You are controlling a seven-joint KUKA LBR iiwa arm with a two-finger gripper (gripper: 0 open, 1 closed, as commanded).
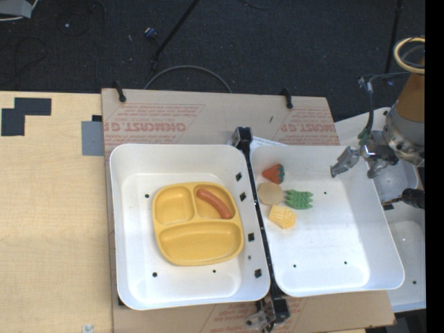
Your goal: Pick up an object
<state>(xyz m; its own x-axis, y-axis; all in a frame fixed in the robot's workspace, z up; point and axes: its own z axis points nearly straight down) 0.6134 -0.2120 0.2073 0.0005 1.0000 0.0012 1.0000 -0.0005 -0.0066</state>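
From above, the yellow plastic tray with three compartments [197, 223] lies in the left shallow white bin [132, 186] and carries a red sausage [215, 202]. To the right of this tray, in the right white bin [347, 255], four toy foods lie close together: an orange-red carrot piece [274, 173], a pale round slice [270, 193], a green leafy piece [299, 199] and a yellow corn piece [282, 217]. Well right of the tray, the tool [361, 159] is over the bin's upper right rim; it holds nothing, and I cannot tell its opening.

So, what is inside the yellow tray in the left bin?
A sausage lies in the upper right compartment of the yellow tray. The other two compartments show bare yellow. Nothing covers the tray.
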